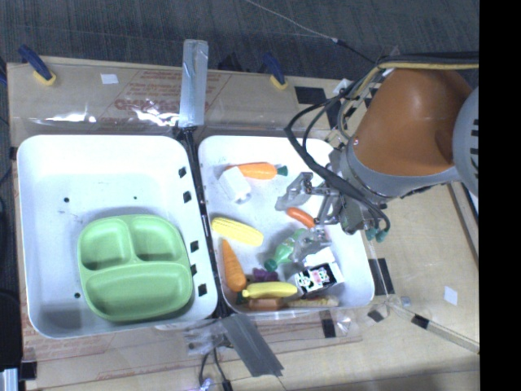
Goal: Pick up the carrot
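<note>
A pale wooden worktop (456,300) carries 2 shallow white bins side by side, with dark carpet seen beyond its far edge. The arm (407,129) is reached in from the right, and the hand (313,206) is hung low over the right bin (354,267), near its middle.

The pick is judged to be in its early part: nothing is seen between the fingers, and no carrot has been lifted clear of the bin floor. Whether the fingers are apart or together cannot be told, since they are mixed with cables and metal parts.

2 carrot-like things are seen. One carrot (259,170), with a green stub at its end, is laid flat up and to the left of the hand, apart from it, just beside a white block (234,185). A second carrot (233,269) is laid down and to the left of the hand, well apart, against the bin's left wall, below a corn cob (237,231) and above a banana (271,290). A small orange piece (300,217) is seen almost under the hand; what it is cannot be told.

Left to be done, by this judgement: the hand must be brought over a carrot, lowered, closed and raised. The left bin (49,161) holds a green tray (134,267).
</note>
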Controlling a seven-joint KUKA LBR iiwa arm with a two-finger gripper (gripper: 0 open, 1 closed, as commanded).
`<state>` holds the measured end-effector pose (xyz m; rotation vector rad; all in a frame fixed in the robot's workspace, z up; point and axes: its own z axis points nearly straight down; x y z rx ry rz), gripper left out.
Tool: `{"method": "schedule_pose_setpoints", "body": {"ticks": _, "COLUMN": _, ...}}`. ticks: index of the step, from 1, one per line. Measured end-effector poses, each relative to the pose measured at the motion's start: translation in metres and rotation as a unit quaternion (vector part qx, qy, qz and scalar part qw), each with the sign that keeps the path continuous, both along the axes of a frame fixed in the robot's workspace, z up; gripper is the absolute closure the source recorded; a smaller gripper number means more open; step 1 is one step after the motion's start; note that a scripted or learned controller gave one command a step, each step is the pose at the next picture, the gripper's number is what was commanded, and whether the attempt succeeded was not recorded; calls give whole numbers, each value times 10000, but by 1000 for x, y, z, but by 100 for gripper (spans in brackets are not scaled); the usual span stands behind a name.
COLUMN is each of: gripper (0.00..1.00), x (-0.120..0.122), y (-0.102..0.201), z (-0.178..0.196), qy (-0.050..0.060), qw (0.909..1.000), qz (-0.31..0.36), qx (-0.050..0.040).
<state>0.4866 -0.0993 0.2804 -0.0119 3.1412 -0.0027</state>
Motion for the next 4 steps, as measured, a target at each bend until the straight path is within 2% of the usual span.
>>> {"method": "schedule_pose_setpoints", "body": {"ticks": 1, "gripper": 0, "x": 16, "y": 62, "z": -93, "qy": 43, "qw": 10000, "qz": -21, "qx": 19}}
{"method": "schedule_pose_setpoints", "body": {"ticks": 2, "gripper": 0, "x": 27, "y": -7, "z": -184, "qy": -41, "qw": 9954, "qz": -954, "qx": -5}}
{"method": "schedule_pose_setpoints", "body": {"ticks": 3, "gripper": 100, "x": 26, "y": -3, "z": -178, "qy": -4, "qw": 9960, "qz": -895, "qx": 11}}
{"method": "schedule_pose_setpoints", "body": {"ticks": 4, "gripper": 100, "x": 6, "y": 8, "z": -189, "qy": 14, "qw": 9973, "qz": -738, "qx": 12}}
